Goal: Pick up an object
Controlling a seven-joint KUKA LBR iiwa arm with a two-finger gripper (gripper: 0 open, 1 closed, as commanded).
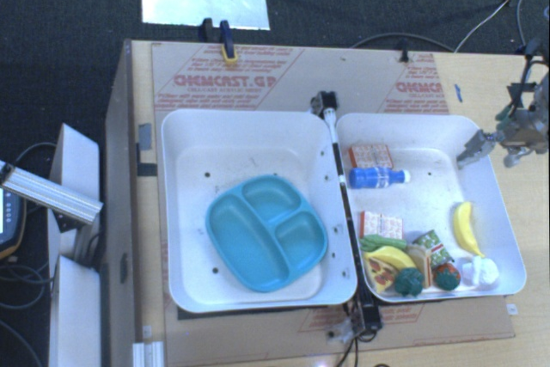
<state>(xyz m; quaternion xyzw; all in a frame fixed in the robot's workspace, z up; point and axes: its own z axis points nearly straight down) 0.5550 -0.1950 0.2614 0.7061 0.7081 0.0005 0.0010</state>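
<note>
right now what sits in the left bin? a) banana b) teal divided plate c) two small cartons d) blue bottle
b: the teal divided plate lies alone in the left bin, while the blue bottle and the banana lie in the right bin.

The gripper is at the right side of the view, over the far right corner of the right bin. One grey finger points down and to the left, toward the inside of this bin. The wrist part behind it is grey metal with cables, and it continues out of the view at the right edge. Nothing is seen between the fingers.
</note>
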